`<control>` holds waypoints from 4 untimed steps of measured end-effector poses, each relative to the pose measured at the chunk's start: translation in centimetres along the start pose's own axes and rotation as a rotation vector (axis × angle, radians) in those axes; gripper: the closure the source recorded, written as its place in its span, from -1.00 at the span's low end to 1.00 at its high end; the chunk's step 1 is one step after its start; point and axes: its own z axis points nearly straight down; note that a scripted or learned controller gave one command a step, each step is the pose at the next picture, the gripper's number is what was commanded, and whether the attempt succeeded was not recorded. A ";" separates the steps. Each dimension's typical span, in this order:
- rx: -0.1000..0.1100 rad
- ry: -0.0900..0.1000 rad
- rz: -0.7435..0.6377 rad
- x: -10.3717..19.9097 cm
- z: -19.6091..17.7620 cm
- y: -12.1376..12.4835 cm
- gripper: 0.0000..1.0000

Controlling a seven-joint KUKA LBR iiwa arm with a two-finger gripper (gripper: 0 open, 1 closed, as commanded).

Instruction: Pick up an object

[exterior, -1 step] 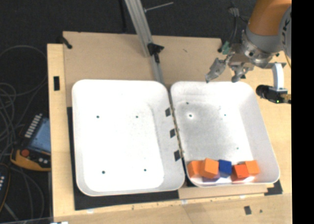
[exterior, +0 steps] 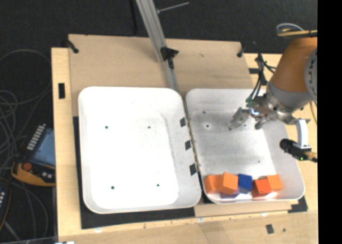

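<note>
Several blocks crowd the right bin's near edge, well apart from the released gripper.

You see the gripper hovering over the right bin, fingers spread apart with nothing between them. Toward six o'clock, along the bin's near edge, sit orange blocks and a blue block. At nine o'clock lies the left bin.
</note>
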 end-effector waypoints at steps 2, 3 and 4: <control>-0.007 0.001 0.000 7.9 1.5 -10.0 -1.00; -0.014 -0.002 0.001 8.9 5.7 -11.5 -1.00; -0.018 0.000 -0.009 11.0 -4.5 -11.0 -1.00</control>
